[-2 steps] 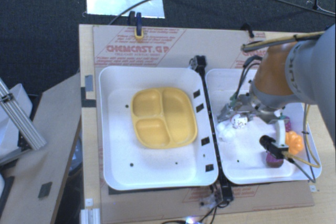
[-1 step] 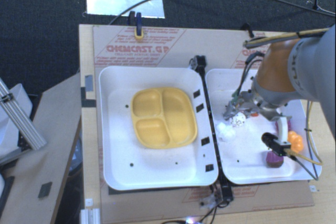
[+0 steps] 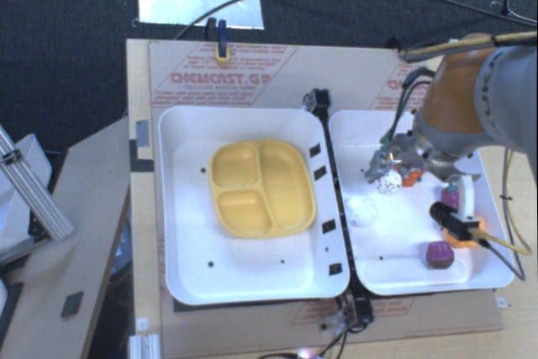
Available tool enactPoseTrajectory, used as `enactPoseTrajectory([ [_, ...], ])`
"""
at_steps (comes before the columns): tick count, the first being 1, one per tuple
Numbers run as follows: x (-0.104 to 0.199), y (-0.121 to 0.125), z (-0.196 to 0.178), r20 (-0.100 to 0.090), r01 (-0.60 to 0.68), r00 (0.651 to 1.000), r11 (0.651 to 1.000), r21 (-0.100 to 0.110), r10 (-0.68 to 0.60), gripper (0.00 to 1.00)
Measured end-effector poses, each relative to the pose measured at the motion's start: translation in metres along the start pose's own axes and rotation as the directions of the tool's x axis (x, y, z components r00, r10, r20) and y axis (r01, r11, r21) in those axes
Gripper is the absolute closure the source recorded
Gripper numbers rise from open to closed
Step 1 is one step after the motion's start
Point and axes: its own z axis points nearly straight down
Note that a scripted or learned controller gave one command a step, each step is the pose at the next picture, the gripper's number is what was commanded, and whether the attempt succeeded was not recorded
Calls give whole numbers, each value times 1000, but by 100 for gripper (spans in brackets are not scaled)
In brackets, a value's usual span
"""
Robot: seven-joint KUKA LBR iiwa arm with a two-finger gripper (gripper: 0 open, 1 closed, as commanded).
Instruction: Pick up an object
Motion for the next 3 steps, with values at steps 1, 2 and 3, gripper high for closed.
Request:
enactPoseTrajectory([
  [1,8,6,-49,0,1,1000,1000,-2,-1,100],
  [2,16,11,-110,0,2,1000,1000,-3,-2,100],
  [3,62,12,-100,-1,4,1000,1000,3,-4,100],
])
